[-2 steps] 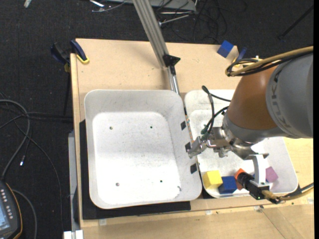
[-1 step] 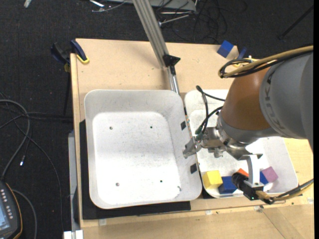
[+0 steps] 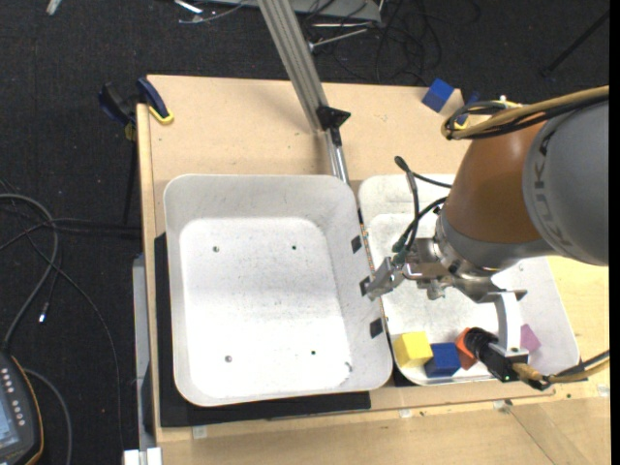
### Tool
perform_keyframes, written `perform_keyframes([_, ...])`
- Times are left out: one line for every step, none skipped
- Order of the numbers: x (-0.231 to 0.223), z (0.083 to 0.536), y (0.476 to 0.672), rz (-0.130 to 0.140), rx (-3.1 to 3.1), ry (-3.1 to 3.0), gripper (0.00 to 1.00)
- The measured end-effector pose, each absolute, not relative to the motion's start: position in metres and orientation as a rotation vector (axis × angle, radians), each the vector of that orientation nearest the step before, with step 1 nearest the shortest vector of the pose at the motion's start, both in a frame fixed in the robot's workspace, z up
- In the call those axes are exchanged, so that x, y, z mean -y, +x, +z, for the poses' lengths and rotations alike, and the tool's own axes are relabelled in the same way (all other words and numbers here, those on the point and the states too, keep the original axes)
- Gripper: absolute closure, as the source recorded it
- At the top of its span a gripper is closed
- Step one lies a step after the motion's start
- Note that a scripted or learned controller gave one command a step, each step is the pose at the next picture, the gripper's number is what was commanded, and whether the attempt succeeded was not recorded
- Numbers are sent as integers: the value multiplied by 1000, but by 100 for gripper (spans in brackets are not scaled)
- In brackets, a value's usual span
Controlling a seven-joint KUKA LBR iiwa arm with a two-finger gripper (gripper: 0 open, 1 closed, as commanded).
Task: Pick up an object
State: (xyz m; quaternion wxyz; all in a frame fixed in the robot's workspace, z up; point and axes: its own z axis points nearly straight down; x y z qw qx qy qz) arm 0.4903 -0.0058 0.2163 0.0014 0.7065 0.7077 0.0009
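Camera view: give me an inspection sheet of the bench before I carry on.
Surface: wooden bench bearing left bin and right bin.
Job's things: yellow block, blue block, orange piece, pink piece, all at right bin's near edge.
Clutter: blue cube on bench; clamp at far left corner.
Grippers: gripper over right bin, fingers hidden.
Cables: black cable at wrist.
Surroundings: dark floor, loose cords.
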Motion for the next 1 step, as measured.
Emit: perform_keyframes([-46,217,489,2,-2232,2213,0])
